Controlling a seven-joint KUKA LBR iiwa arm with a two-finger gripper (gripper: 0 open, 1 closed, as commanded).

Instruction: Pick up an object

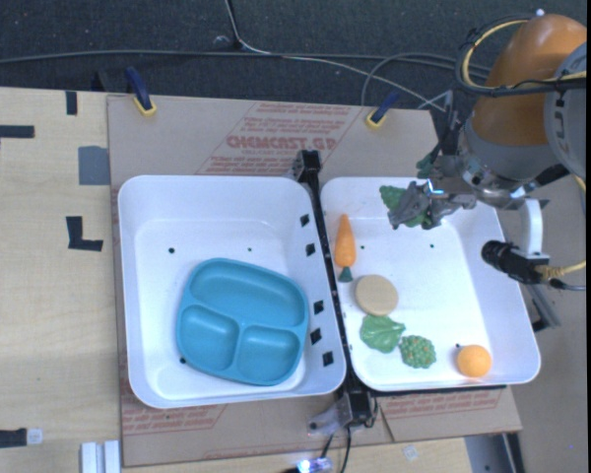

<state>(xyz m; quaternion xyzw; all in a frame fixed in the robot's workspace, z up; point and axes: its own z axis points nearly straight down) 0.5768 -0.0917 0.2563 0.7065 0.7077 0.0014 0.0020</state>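
1. I've got the gripper (421, 208) over the far end of the right bin (502, 368), and there's a dark green leafy piece (396, 201) right at its tip.
2. Is that piece pinched or just lying under the tool? I cannot tell, and I cannot tell how the tool is set either; it's all one dark clump.
3. So I judge the pick is at the grasp stage, with no clear lift yet: the leafy piece sits close to the bin floor by the far wall.
4. Everything else sits untouched, well apart from the tool: carrot (344, 241) by the divider, tan disc (376, 295), lettuce leaf (381, 333), broccoli (418, 351), orange (473, 361).
5. The blue tray (241, 321) lies in the left bin (138, 264).
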